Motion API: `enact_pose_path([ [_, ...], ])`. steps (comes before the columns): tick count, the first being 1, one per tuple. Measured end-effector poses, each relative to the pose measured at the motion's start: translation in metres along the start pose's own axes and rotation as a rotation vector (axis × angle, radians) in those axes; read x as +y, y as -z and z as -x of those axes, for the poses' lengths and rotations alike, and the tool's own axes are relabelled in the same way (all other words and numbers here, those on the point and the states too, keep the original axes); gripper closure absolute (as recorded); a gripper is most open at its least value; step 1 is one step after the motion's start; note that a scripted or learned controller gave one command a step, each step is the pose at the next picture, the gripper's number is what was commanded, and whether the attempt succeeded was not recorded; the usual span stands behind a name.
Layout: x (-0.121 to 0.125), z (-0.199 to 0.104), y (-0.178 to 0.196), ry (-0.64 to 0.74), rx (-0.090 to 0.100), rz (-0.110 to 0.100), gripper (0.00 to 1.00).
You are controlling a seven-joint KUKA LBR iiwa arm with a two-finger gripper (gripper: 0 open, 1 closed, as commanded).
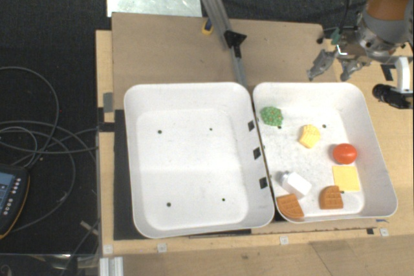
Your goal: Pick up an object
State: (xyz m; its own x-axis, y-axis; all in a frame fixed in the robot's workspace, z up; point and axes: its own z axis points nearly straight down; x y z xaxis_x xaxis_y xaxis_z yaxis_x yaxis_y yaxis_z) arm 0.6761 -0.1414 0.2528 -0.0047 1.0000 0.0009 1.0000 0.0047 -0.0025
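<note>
You see two white bins side by side: the left bin (187, 158) and the right bin (372, 139), which holds a yellow square (346, 178), two brown waffle pieces (330, 198), a white block (297, 183), a red tomato (345, 153), a yellow corn piece (310, 136) and a green broccoli piece (272, 116). Your gripper (333, 68) hangs above the right bin's far rim with fingers spread and nothing between them.

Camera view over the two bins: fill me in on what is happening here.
A grey arm with an orange band reaches in from the right, its gripper open and holding nothing, hovering over the far rim of the right bin. That bin holds a green piece, a yellow corn-like piece, a red tomato, a yellow square, two brown waffle-like pieces and a small white block. Nothing has been picked yet.
</note>
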Motion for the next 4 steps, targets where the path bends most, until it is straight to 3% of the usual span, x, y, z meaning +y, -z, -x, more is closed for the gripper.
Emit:
enact_pose_path([
  [1,0.001,0.0,0.003,0.002,-0.002,0.004,0.0],
  [2,0.006,-0.002,-0.058,0.002,-0.001,0.0,0.0],
  [4,0.002,-0.005,-0.143,0.001,-0.001,0.0,0.0],
])
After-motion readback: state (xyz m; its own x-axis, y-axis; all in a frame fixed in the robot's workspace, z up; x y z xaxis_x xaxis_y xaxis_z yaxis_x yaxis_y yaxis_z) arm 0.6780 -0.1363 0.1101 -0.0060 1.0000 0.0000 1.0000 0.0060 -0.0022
